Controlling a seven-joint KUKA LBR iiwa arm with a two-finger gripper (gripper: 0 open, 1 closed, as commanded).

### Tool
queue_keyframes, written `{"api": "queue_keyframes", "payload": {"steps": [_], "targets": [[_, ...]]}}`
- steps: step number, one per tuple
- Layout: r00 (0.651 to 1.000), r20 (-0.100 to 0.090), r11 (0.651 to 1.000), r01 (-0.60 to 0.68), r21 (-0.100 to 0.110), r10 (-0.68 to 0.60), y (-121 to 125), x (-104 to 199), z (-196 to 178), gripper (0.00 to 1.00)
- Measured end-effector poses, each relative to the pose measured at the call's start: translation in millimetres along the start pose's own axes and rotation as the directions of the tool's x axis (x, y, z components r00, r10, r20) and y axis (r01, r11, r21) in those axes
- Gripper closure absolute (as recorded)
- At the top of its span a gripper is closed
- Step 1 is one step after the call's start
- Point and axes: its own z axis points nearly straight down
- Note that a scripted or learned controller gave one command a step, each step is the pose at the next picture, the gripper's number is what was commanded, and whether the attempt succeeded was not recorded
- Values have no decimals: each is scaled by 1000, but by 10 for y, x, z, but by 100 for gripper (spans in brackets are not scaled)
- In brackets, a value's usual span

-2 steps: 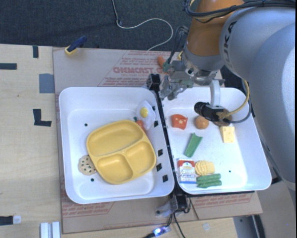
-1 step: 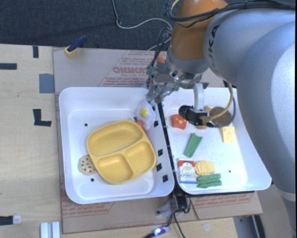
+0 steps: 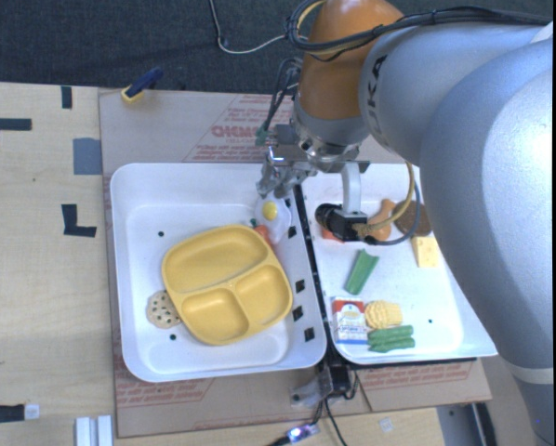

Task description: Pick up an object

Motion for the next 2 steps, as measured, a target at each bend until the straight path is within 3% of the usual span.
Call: {"api": "queue_keyframes", "payload": {"steps": [2], "targets": [[1000,-1,1000,-2,-3,2,-60,-31,-176,100]]}}
